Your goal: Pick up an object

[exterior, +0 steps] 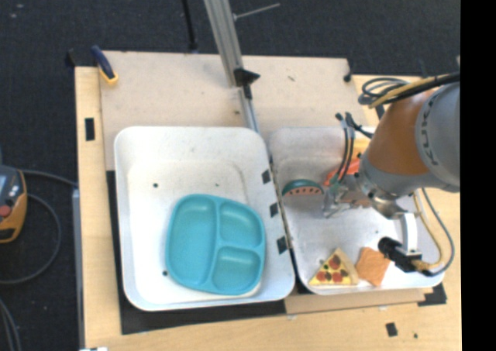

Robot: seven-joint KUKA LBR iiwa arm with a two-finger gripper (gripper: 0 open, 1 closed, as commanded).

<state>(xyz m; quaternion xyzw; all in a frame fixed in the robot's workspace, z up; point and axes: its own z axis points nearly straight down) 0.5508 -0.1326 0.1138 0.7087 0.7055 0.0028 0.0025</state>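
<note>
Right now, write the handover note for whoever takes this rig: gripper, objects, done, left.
Gripper: low inside the right white bin, near its middle; whether it is open or shut cannot be told, and nothing shows in its grasp.
Objects: small teal round piece beside the gripper; toy pizza slice and orange block at that bin's near edge. Turquoise divided plate lies in the left white bin.
Done: nothing lifted.
Left: grasp and raise one object.

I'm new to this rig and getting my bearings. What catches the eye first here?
A turquoise divided plate lies in the left bin. The grey arm with its orange band reaches into the right bin, its gripper low over the floor. A toy pizza slice and an orange block lie at that bin's near edge.
</note>
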